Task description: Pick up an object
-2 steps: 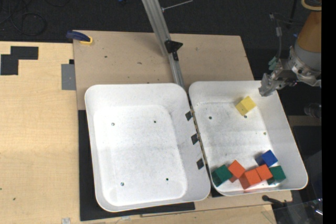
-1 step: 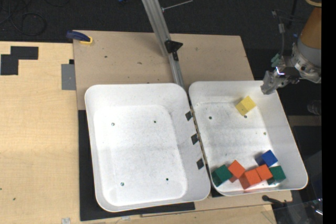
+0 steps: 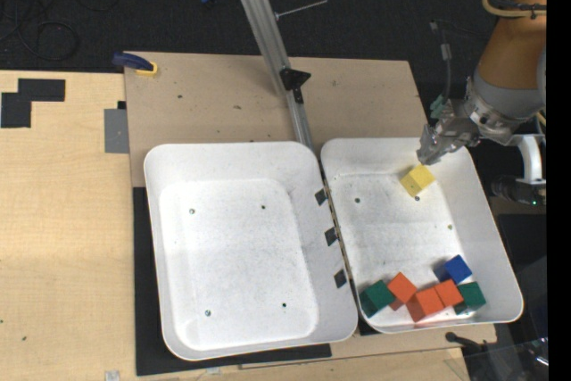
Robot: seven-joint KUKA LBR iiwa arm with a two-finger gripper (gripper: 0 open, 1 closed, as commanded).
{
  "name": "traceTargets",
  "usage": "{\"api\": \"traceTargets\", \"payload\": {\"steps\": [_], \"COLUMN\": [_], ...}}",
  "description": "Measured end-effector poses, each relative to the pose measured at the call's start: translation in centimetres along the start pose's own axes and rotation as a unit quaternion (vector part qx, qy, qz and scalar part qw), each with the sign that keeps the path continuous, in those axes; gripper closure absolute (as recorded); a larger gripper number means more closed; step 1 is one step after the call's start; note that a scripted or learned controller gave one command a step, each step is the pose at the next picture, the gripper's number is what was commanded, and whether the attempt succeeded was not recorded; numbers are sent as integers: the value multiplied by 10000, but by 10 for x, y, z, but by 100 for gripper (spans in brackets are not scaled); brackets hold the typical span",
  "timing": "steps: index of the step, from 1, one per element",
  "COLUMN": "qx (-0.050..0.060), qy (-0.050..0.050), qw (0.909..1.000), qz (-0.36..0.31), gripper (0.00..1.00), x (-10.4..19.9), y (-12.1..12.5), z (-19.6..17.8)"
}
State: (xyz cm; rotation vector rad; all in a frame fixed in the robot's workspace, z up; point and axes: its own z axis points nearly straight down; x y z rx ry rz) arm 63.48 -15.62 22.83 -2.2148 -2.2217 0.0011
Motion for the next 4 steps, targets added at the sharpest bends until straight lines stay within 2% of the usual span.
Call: {"api": "traceTargets", "payload": {"steps": [1, 2, 3, 4], "qx": [0, 7, 8, -9], "qy": [-1, 2, -1, -5], "qw": [10000, 10000, 10000, 10000], "qz": [-6, -4, -9, -3], "gripper": [100, 100, 100, 100], "x": [48, 104, 164, 212], "y": [0, -10, -10, -8], "z": [-8, 1, 9, -3]}}
